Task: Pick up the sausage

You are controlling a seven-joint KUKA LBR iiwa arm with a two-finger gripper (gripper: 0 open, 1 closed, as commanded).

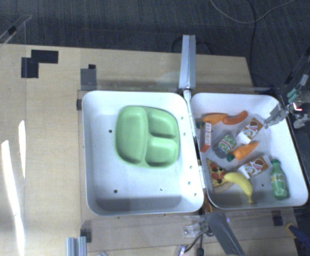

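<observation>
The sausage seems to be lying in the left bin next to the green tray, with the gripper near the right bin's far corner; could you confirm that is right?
Not quite. The camera view shows the sausage lying in the right bin, near its far wall beside the other toy food. The green tray sits in the left bin, apart from it. The gripper is indeed near the right bin's far corner.

Fixed overhead camera, slanted down, both bins (91,143) visible

Bright, soft-focus, glare streaks at left
</observation>
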